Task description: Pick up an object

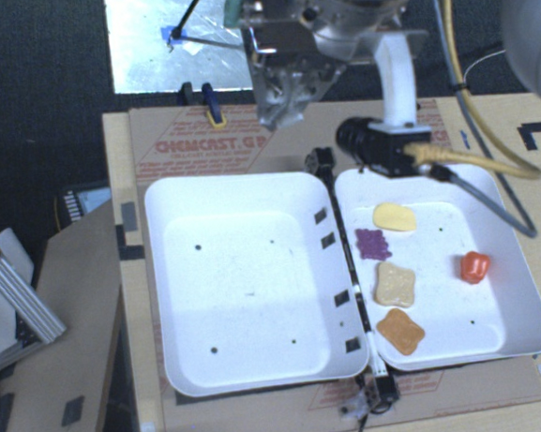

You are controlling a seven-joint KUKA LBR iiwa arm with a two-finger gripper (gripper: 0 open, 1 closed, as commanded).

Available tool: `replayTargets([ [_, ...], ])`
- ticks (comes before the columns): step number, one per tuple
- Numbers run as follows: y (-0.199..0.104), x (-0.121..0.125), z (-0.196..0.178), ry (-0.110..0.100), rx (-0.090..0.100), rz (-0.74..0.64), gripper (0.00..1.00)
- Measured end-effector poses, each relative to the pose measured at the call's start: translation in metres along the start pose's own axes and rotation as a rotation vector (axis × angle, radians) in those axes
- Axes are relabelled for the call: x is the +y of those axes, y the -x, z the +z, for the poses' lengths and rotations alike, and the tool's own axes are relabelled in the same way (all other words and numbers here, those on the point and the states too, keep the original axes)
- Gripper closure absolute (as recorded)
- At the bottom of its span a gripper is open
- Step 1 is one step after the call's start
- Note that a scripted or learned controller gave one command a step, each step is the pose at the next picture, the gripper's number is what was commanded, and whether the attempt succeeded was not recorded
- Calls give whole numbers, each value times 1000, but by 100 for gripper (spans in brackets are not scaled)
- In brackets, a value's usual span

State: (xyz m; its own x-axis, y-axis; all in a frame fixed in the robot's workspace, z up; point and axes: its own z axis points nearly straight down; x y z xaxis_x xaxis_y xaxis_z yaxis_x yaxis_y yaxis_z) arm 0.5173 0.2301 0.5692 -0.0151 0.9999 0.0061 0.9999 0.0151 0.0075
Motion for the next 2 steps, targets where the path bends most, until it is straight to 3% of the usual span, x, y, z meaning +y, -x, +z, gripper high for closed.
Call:
replayTargets([
  [2, -1, 0, -22, 3, 3, -7, 100],
])
